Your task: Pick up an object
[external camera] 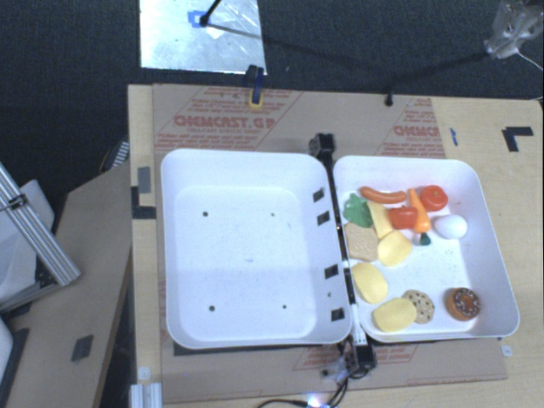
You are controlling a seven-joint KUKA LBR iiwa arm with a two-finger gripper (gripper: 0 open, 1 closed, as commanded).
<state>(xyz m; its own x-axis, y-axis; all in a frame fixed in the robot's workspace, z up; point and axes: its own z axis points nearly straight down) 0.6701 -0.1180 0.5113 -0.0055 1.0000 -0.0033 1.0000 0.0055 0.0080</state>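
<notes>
The gripper (pixel 515 25) hangs at the upper right, well apart from both bins, and whether it is spread or pressed together cannot be told. The toy foods crowd the right bin (pixel 491 228), so the doughnut (pixel 463 303), lying alone near the front corner, looks the best target. A straight descent over it should avoid nudging the cookie (pixel 418 305).

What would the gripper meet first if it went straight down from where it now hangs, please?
Probably the dark floor beyond the bench: the gripper sits at the view's top right corner, apparently outside the right bin holding the toy food, though depth is unclear.
</notes>
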